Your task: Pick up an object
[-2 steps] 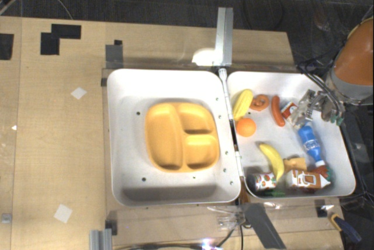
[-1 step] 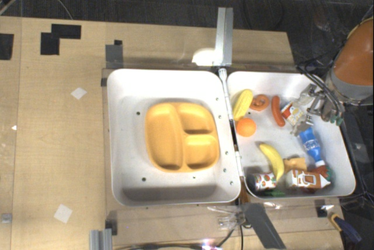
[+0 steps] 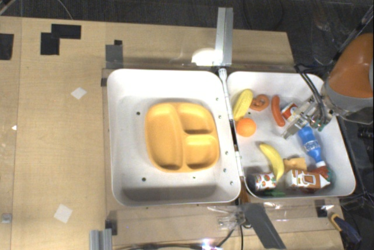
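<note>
My gripper hangs over the right bin, reaching in from the right under the orange wrist band. Just left of it lies a red sausage. A blue bottle lies right below it. Further left are a brown doughnut, a yellow banana and an orange ball. A second banana lies lower in the bin. Along the front wall sit a small can, a red and white carton and a tan piece. I see nothing held in the gripper.
The left bin holds a yellow divided tray in its middle. A metal post rises behind the wall where the two bins meet. Wooden bench top spreads to the left.
</note>
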Robot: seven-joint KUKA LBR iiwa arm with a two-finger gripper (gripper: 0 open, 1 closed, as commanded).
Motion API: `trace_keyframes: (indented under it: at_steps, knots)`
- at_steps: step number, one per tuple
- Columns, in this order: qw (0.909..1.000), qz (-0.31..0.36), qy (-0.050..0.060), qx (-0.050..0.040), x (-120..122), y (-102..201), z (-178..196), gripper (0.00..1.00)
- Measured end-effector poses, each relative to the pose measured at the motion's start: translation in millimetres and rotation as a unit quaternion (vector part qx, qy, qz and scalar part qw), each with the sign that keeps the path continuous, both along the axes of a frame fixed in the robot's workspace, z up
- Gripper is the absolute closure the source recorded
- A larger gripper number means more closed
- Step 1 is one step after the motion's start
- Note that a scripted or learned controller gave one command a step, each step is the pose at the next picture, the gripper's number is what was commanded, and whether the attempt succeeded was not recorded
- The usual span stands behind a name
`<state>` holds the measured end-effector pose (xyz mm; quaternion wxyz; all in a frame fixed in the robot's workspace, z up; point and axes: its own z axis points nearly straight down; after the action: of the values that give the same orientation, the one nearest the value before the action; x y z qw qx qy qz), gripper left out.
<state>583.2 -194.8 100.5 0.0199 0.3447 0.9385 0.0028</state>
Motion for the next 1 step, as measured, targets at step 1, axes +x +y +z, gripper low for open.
trace_keyframes:
  at_steps: [1]
  knots:
    - [0.9985, -0.053, 0.011, 0.0057, 57.4, 62.5, -9.8, 0.00]
